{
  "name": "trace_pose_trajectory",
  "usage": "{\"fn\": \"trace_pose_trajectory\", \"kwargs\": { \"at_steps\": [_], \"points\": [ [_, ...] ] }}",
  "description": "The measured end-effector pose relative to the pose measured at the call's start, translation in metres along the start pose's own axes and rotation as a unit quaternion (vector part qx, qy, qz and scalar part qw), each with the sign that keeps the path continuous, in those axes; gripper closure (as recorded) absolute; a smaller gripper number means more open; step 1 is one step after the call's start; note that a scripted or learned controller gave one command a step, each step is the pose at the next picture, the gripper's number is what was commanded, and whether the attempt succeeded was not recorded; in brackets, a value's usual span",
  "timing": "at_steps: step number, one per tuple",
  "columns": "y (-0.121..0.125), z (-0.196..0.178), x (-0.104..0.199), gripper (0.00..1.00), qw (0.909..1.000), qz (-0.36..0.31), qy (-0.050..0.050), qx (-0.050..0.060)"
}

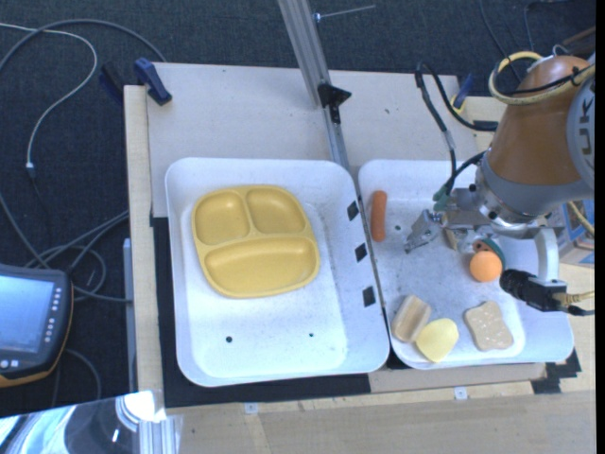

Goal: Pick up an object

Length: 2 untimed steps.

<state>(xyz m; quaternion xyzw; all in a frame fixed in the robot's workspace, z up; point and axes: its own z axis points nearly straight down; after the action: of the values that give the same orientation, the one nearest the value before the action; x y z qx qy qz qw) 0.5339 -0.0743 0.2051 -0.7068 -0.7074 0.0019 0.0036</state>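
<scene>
Dark carpet is surrounding the desk (236, 112); the tool (423, 232), seemingly parted and empty, is being hung just right of the upright-lying sausage (379, 216).

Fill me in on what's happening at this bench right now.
A KUKA arm reaches in from the right, its gripper hanging over the right bin with nothing visibly between its fingers. An orange ball, a hot dog, a cracker and two pale yellow pieces lie in that bin. The left bin holds a yellow divided plate, untouched.
</scene>
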Motion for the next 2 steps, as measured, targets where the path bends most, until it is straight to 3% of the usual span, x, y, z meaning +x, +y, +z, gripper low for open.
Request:
{"fn": "trace_pose_trajectory", "kwargs": {
  "at_steps": [2],
  "points": [
    [-0.007, 0.11, -0.006, 0.0, 1.0, 0.0, 0.0, 0.001]
  ]
}}
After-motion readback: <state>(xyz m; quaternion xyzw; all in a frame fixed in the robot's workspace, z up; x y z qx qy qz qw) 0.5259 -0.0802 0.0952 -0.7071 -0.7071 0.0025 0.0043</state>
